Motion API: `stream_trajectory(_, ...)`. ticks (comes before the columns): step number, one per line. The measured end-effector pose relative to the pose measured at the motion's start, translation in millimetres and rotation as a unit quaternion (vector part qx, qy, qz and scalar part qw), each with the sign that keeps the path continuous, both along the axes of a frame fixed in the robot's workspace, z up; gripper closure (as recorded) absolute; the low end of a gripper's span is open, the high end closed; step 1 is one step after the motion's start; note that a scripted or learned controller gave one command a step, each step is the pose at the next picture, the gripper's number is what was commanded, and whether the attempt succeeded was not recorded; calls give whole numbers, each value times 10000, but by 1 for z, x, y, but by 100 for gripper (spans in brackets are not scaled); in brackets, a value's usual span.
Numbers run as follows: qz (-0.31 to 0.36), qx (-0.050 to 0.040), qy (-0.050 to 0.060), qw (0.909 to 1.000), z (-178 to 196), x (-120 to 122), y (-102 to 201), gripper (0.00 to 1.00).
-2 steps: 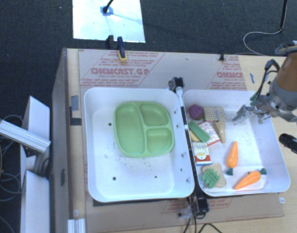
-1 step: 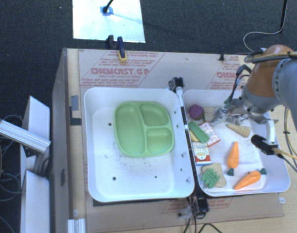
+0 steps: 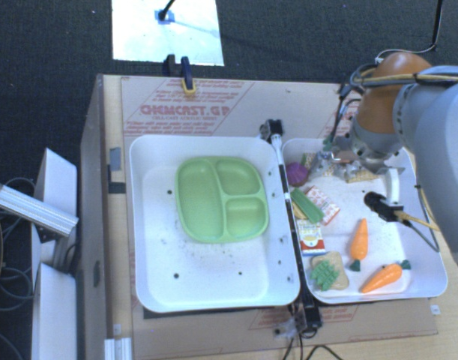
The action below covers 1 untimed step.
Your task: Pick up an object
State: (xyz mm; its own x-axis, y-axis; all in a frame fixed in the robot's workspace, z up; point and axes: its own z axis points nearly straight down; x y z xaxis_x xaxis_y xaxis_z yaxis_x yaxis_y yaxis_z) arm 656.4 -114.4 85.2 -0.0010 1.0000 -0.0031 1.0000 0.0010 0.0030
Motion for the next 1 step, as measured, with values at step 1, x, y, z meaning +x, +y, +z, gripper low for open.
stream_trajectory(1,20,-4,115,9999,-1,8,25,0)
